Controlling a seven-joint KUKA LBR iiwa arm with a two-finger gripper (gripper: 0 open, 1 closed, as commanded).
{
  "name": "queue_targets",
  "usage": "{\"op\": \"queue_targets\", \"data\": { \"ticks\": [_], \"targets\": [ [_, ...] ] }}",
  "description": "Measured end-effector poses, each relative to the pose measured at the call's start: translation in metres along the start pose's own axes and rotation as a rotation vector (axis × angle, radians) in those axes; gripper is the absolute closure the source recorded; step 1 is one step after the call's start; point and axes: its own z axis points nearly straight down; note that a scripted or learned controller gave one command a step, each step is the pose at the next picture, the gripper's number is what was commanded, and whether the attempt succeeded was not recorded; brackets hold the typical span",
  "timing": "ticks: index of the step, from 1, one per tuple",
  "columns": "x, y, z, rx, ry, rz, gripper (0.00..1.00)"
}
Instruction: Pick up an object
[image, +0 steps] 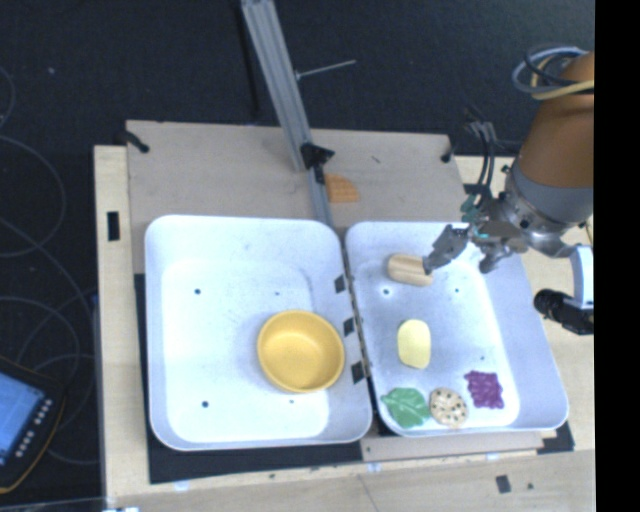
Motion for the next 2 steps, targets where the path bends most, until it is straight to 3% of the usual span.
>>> {"op": "queue_targets", "data": {
  "ticks": [1,2],
  "targets": [
    [0.0,0.0,0.0,-0.001,0.0,0.001,0.0],
    [-0.009,-0.005,0.058,0.006,-0.002,0.004,0.0]
  ]
}}
